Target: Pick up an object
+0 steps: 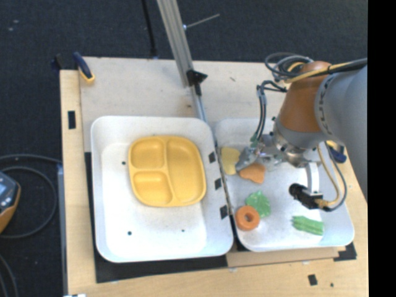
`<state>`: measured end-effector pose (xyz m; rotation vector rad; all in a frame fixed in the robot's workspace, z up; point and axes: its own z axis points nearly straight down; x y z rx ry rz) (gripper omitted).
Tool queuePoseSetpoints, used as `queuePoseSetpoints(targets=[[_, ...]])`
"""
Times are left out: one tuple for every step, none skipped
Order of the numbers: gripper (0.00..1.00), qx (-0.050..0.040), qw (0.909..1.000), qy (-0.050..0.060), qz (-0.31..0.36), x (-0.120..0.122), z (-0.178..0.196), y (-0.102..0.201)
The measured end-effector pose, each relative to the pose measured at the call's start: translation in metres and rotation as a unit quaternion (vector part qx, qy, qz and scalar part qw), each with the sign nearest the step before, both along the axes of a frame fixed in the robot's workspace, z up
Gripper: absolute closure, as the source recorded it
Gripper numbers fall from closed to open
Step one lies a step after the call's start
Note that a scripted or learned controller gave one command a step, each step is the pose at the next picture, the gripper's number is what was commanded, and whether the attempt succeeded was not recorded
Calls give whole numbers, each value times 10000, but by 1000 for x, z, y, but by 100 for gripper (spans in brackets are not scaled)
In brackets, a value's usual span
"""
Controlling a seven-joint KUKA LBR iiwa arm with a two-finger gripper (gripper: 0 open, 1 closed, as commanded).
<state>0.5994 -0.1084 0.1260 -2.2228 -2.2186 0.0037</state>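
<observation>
The right bin (pixel 334 231) holds several small objects: a pale yellow piece (pixel 229 160) at its left wall, an orange wedge (pixel 253 175), a green leafy piece (pixel 258 203), an orange ring (pixel 248 218) and a green pod (pixel 308 225). My gripper (pixel 252 160) hangs low over the left part of this bin, right above the orange wedge and beside the pale yellow piece. The wrist and its orange band (pixel 301 107) cover the bin's back part.
The left bin (pixel 111 237) carries a yellow divided plate (pixel 167 169). A metal pole (pixel 176 33) rises from the bench behind the bins. Cables loop around the wrist, and a black fitting (pixel 304 195) hangs over the right bin's middle.
</observation>
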Motion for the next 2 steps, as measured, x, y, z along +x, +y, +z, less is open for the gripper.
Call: queuePoseSetpoints(targets=[[0, -5, 10000, -23, -5, 1, -25, -1], [100, -8, 10000, -64, -26, 3, -11, -2]])
